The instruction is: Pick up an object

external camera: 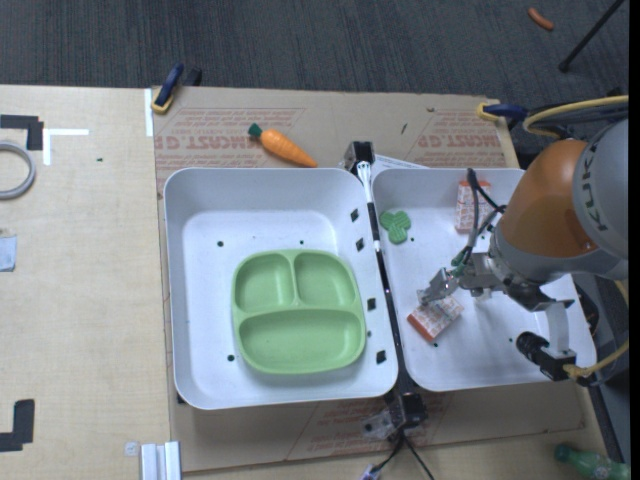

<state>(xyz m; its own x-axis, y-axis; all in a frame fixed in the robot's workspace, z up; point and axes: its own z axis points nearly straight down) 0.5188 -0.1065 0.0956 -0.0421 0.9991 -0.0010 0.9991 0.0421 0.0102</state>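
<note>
My gripper [440, 290] hangs low in the right bin [500, 363], reaching in from the right. Just below and touching it in the view lies a small red-and-white packet [436, 319] on the bin floor. A green broccoli-like toy [397, 225] rests near the bin's left wall. A small red-and-white carton [465, 207] stands at the far side, partly behind the arm's cables. The orange band of the arm [545, 208] covers the bin's right part.
The left bin [200, 218] holds a green divided plate [298, 311]. A toy carrot [283, 145] lies on the cardboard beyond the bins. A black clip [359, 155] sits at the far end of the wall between the bins.
</note>
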